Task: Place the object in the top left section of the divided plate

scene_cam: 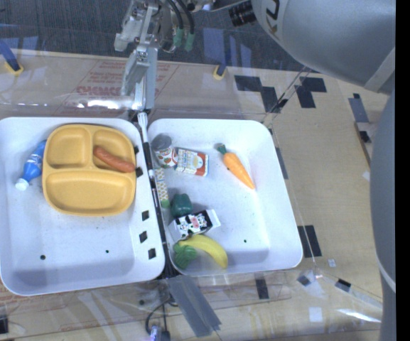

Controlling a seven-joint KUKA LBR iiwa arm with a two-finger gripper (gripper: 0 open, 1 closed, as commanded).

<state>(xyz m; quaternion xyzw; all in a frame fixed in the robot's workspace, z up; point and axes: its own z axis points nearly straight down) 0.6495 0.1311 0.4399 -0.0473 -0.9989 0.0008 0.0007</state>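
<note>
arm [332, 20]: grey, enters from the right, wrist high over the far edge of the counter [332, 190].

left bin [20, 261]: holds the yellow divided plate [87, 190] in its far half. right bin [261, 247]: holds the loose items.

divided plate: three sections. large one near; two smaller ones far, left and right. far-left section looks bare. a hot dog [114, 160] lies in the far-right section, slanting toward the right rim. a blue bottle [33, 165] lies just beside the plate's left rim, on the bin floor.

tool [139, 84]: hangs above the far end of the wall between the two bins. nothing seen between its parts; whether it is clenched or released, cannot tell from this angle.

task's thing: not identified by the task line. judgement: either the hot dog, sitting in the wrong far section, or one of the right-bin items: banana [205, 251], carrot [237, 168], juice carton [189, 161], small can [162, 145], cow-print carton [192, 223], green item [181, 204].

judgement on step in hand: approach and pick, not yet begun. to do well:
- descend straight down on the chosen item, clear of the bin wall.
- close across the narrow width; hot dog and carrot may roll.
- lift clear of plate ridges before travelling left.
- release low over the far-left section, away from the bottle side.
</note>
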